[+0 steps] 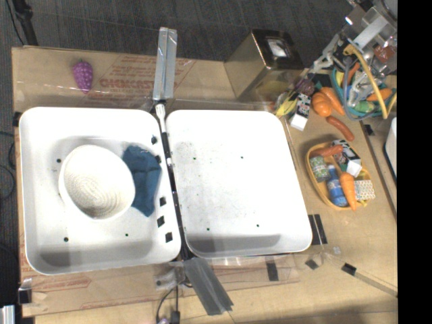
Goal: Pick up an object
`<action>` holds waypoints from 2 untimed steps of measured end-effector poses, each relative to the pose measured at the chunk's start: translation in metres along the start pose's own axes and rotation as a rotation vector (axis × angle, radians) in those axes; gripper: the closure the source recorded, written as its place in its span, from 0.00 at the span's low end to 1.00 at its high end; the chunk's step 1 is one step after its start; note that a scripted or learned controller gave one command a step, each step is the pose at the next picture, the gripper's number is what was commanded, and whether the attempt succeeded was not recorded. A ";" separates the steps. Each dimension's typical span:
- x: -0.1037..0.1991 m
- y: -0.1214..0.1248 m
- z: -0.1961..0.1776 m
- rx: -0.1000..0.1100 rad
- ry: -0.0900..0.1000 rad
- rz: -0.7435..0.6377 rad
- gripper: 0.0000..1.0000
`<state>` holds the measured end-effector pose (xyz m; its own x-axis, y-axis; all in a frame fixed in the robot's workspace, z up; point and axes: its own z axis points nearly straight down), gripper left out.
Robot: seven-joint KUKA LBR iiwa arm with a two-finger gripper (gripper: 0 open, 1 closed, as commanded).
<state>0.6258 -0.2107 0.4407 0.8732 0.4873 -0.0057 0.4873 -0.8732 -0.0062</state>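
Overhead, I see two white bins side by side on the bench, set close so a thing can pass from one to the other. The left bin holds both candidates for picking: a pale woven hat lying dome-up near its middle, and a dark blue cloth crumpled against the hat's right edge, touching it. The right bin carries only specks. The arm sits parked at the top right corner, well apart from both bins, presumably to leave the camera a clear look. Its pincer I cannot make out among cables and clutter, so I cannot tell its state. A yellow basket of small toys sits right of the bins; a purple berry-like thing lies behind them, too small to name.
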 end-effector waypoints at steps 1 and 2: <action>-0.018 -0.011 0.035 -0.002 0.000 -0.360 0.00; 0.033 -0.005 -0.002 -0.006 0.004 -0.106 0.00</action>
<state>0.6520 -0.1907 0.4422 0.8169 0.5768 -0.0011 0.5768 -0.8169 -0.0007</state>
